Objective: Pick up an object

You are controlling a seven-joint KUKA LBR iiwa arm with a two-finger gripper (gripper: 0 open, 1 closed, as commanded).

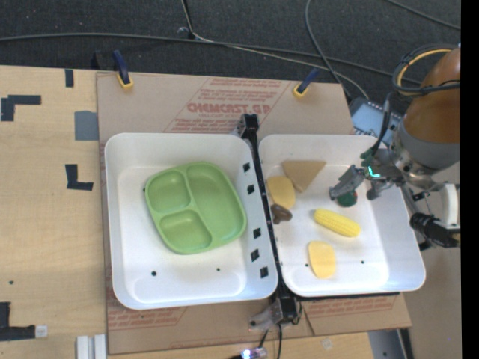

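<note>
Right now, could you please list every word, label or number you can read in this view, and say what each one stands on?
Red printing on the brown cardboard sheet under the bins, upside down from this camera: a larger line and smaller lines around it, all too blurred to read with confidence.
More faint red print on the cardboard's front edge: too small to read.
No readable text elsewhere.

Arm (430, 118): grey, orange band above wrist, entering from the right, over the right bin's (397, 275) far right part. Gripper (359, 188): pointed down-left above that bin's floor, fingers spread, nothing between them.
</note>
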